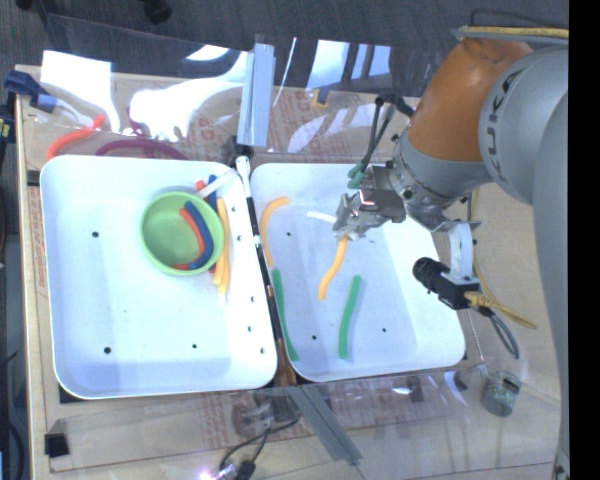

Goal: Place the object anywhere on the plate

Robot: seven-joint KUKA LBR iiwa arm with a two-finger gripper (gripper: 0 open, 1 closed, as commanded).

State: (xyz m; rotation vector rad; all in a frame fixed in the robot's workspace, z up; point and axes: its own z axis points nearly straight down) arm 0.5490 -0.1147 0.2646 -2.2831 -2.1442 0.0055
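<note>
A green plate [164, 231] lies in the left bin [110, 308], right of that bin's middle. A red curved strip [194, 230] and a blue piece [209, 217] rest on the plate. My gripper [351, 226] hangs over the upper middle of the right bin [420, 328]. Its fingers are shut on the top end of a thin orange stick [332, 268]. The stick slants down and to the left from the fingertips, with its lower end near the bin floor. The plate is well to the left of the gripper, across the wall between the bins.
In the right bin lie a curved orange strip [271, 214] at the upper left, a green stick [349, 316] below the gripper, and a long green strip [281, 303] along the left wall. Orange and yellow sticks [221, 258] lean by the plate's right rim.
</note>
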